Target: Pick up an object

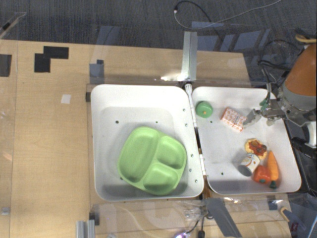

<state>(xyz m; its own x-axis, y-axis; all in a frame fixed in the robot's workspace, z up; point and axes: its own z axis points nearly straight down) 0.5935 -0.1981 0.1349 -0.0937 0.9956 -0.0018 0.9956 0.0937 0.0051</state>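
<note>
The right bin holds several small objects. A green ball lies near its top left corner. A pink and white packet rests just right of the ball. Lower right are a small pizza-like toy, a grey can on its side, and an orange carrot with a red pepper. My gripper hangs over the bin's upper right part, just right of the packet. Its fingers stand open with nothing between them.
A green divided plate lies in the left bin. A metal post rises behind the ridge between the bins. The arm's orange band and cables sit at the right edge.
</note>
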